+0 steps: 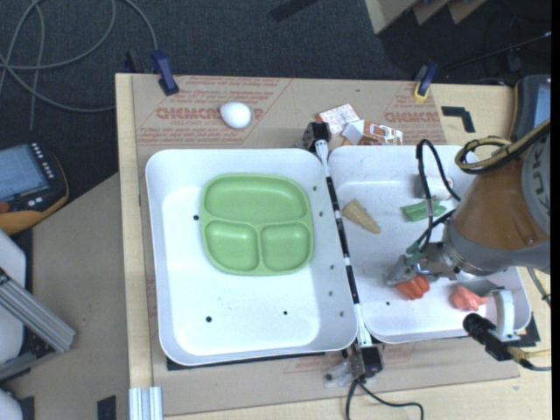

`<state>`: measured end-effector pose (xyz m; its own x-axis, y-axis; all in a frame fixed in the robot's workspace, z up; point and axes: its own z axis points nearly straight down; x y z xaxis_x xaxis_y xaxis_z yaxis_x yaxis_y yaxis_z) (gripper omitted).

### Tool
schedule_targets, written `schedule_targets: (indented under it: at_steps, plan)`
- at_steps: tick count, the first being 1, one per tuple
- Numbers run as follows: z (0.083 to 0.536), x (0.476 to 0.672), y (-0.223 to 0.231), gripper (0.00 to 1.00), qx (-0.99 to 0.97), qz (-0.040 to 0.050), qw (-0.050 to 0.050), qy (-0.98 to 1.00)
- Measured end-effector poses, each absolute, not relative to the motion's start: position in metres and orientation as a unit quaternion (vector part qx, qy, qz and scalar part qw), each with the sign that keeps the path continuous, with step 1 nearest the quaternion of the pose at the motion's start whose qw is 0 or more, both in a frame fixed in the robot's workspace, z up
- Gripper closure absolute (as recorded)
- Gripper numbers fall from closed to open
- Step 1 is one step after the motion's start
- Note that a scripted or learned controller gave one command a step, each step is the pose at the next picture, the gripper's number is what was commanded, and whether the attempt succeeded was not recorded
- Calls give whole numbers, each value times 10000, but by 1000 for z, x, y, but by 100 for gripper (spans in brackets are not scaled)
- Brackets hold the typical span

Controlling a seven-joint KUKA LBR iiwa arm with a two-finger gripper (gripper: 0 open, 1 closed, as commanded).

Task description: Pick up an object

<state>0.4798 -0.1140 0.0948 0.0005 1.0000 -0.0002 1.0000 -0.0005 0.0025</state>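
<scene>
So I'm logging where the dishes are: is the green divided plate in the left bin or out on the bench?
In the left bin: the green divided plate lies flat on its white floor, inside the rim.

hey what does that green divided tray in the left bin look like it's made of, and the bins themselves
Green divided tray: probably moulded plastic, matte to satin, judging by its even pale green colour and soft rounded compartment edges. Left bin and right bin: likely thin formed plastic, smooth white with a slight sheen, with rounded corners and a raised lip. Neither material can be confirmed from the look alone.
</scene>
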Motion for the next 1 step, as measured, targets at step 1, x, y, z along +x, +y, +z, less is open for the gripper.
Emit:
schedule_targets:
  at_steps: [1]
  plan:
    - [185, 531, -39, 100, 7066, 7, 0, 7076]
